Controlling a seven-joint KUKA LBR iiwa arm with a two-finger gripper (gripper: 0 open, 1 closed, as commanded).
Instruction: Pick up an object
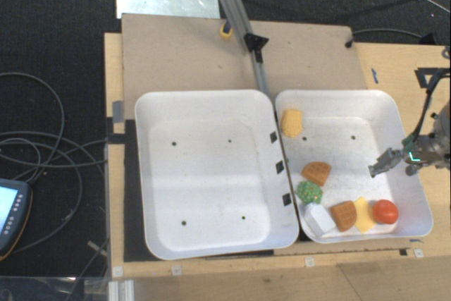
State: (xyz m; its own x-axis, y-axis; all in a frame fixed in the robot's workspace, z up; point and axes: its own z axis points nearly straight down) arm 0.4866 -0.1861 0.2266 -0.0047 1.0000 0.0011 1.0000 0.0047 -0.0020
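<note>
The right bin (380, 103) holds several small objects. A yellow piece (292, 123) lies near its back left corner. An orange-brown piece (316, 172) and a green broccoli-like piece (309, 192) sit by the left wall. Along the front wall lie a white block (319, 218), a brown bread-like piece (344, 215), a yellow wedge (363, 213) and a red tomato (385, 211). My gripper (382, 165) reaches in from the right over the bin's right side, behind the tomato and apart from every object.
The left bin (151, 116) stands beside the right one, with black clips (279, 166) on the shared edge. A grey pole (236, 7) slants across the bench's back. Cables and a tablet (10, 211) lie on the floor at left.
</note>
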